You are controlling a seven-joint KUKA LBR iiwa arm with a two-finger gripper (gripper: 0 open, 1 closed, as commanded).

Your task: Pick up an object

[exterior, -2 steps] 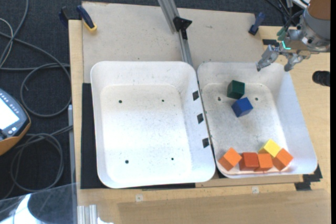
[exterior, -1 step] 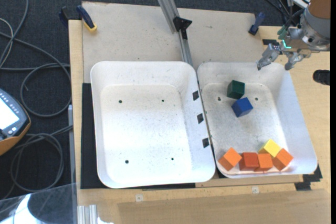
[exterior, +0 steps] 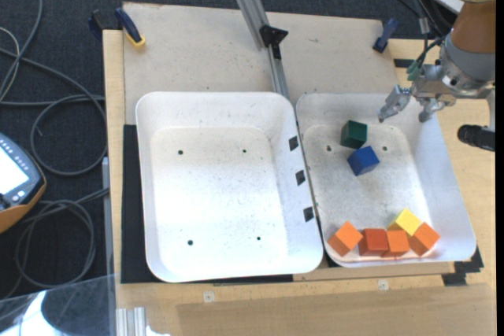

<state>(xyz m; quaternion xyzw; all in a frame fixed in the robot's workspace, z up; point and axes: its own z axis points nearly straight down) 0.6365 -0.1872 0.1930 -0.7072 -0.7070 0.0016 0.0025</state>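
Note:
My gripper (exterior: 409, 109) hangs over the far right corner of the right bin (exterior: 441, 169), its two fingers spread open with nothing between them. A dark green cube (exterior: 353, 132) lies to its left and slightly nearer, apart from the fingers. Just in front of the green cube sits a blue cube (exterior: 363, 160). Along the near edge of the right bin lie several blocks in a row: an orange one (exterior: 344, 238), a red-orange one (exterior: 375, 241), a yellow one (exterior: 408, 221) and another orange one (exterior: 425, 238).
The left bin (exterior: 157, 130) stands beside the right one. A slanted metal pole (exterior: 248, 0) rises from the back of the bench between the bins. Blue clamps (exterior: 130, 25) grip the bench's far corners. Cables lie on the floor to the left.

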